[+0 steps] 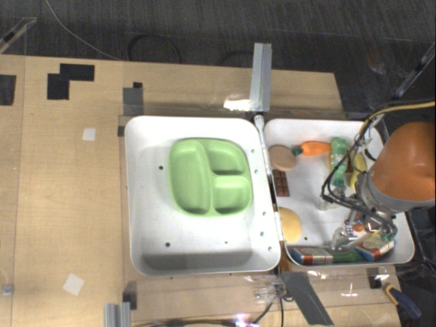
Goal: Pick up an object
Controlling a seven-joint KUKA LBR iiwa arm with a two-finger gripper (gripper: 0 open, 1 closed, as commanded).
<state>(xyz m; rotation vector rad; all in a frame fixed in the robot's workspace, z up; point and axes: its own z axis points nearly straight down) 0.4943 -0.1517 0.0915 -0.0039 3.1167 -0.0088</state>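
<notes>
Our gripper hangs low over the near right corner of the right bin, and its metal tip sits in a tangle of wires and toys, so we cannot tell how it stands or if it has hold of anything. Right under and just beside the tip lies a small pile: a little box with orange and blue on it, something green, and a red and dark marker-like stick lying along the near wall, a bit to the left of the tip. We think the little box is the closest thing to grab. It looks light and stiff, with flat sides, so we would pinch it across its short sides, not at a corner where it could slip or tip. The stick looks thin and smooth and it hugs the wall, so it may roll away. Further from the tip, toward the far wall, lie a toy carrot and a green packet; the carrot looks round and hard and could squirt out of a pinch. Off to the left of the tip sit a round tan cookie, a brown chocolate bar and a yellow round thing. The left bin holds a green tray, well apart from the tip.
</notes>
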